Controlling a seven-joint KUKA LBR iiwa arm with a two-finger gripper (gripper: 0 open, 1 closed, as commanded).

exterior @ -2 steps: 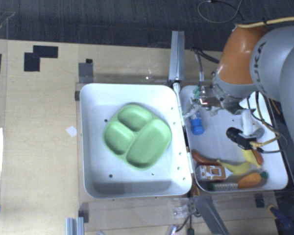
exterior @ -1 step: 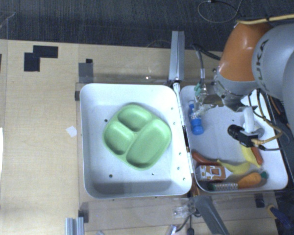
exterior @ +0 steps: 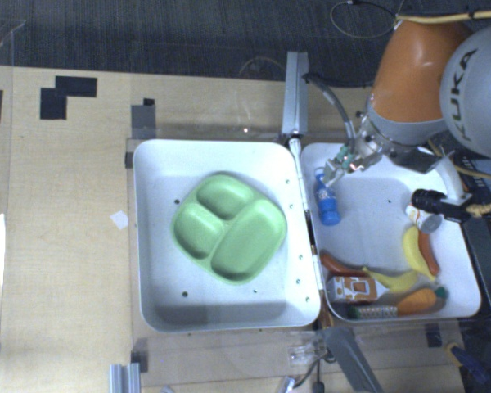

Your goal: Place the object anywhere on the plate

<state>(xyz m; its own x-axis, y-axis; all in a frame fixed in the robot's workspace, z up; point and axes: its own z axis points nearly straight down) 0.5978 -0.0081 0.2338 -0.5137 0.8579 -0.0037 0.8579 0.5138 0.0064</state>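
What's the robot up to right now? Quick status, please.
Gripper over right bin, beside blue bottle. Green plate in left bin, nothing on it. Path clear.

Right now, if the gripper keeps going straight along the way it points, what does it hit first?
The gripper points down and toward the view's left, at the blue bottle lying by the right bin's left wall. That bottle looks first in line; depth is hard to judge from this slanted view.

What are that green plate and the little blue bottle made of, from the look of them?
The green plate looks like moulded plastic: one even colour, soft rounded dividers, a dull sheen. The blue bottle also seems plastic, with a glossy blue body and a paler top, though it is too small to be sure. Both bins look like matte white plastic.
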